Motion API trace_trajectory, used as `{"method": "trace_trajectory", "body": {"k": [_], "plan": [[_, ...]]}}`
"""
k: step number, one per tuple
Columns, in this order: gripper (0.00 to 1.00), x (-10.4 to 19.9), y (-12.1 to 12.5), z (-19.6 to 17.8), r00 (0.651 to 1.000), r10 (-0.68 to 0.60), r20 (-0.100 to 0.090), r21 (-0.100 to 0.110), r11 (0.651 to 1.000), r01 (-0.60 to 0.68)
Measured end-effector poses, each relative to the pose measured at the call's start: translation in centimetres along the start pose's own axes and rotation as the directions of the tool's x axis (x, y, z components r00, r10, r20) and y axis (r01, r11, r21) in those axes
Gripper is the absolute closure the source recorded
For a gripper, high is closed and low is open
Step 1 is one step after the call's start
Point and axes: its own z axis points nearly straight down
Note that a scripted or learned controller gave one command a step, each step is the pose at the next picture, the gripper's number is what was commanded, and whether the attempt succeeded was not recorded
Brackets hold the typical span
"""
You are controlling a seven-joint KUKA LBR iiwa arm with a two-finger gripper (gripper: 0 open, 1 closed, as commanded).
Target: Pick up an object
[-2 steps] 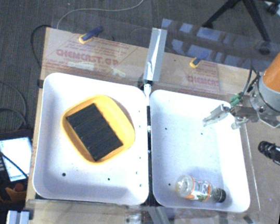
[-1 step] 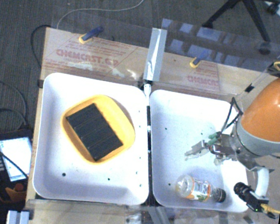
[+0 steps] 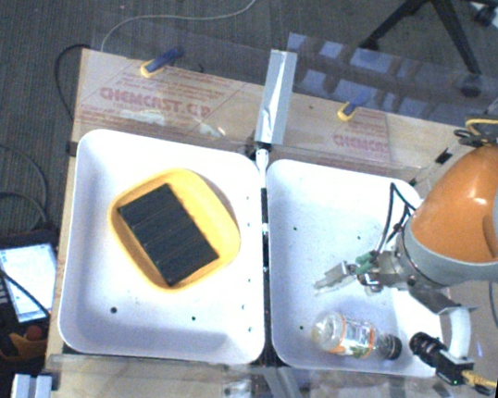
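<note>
Clear plastic bottle (image 3: 354, 336) is seen lying at 6 o'clock in the right bin (image 3: 323, 205), just below the pincer (image 3: 338, 274), whose opening can't be told. Being round, it could easily get rolled away if clipped off-centre.

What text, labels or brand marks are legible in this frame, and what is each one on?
"CHEMCAST" in red: protective film on the clear panel behind the left bin.
Red print on the right panel: too blurred to read.
Bottle label: too small.
Dark letters on the arm: cut off.
</note>
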Motion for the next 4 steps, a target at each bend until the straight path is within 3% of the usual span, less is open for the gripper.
{"method": "trace_trajectory", "body": {"k": [1,2,3,4], "plan": [[0.00,-2.3,0.0,9.7,0.984,-0.178,0.005,-0.012,0.984,0.178],[0.00,-1.5,3.5,9.7,1.000,0.029,0.005,-0.012,0.999,-0.029],[0.00,-4.2,0.0,9.7,0.982,0.190,0.002,-0.020,0.982,-0.190],[0.00,-4.8,-0.1,9.7,0.992,0.126,0.000,-0.019,0.992,-0.126]]}}
